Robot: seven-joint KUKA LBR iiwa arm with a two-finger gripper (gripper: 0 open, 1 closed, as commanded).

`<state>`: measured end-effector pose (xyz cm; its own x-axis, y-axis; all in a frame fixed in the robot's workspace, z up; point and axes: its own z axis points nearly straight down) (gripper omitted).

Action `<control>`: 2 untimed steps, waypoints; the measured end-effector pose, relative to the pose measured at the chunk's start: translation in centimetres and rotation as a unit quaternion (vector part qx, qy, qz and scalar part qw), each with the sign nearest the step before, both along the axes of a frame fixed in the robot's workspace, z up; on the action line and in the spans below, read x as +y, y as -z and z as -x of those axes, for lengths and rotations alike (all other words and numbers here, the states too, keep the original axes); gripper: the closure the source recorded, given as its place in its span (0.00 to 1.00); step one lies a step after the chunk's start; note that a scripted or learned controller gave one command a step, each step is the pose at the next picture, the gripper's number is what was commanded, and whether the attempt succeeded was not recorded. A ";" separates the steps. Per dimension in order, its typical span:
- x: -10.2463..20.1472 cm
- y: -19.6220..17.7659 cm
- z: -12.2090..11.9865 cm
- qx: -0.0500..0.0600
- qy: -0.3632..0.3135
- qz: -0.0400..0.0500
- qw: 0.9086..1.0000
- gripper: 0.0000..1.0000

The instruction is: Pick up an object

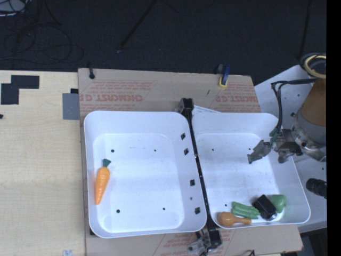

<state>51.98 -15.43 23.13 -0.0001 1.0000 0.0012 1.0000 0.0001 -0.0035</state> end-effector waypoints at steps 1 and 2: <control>1.5 -21.4 -4.4 -0.011 -0.002 0.003 1.000 0.00; 1.5 -21.3 -4.2 0.000 -0.002 0.001 1.000 1.00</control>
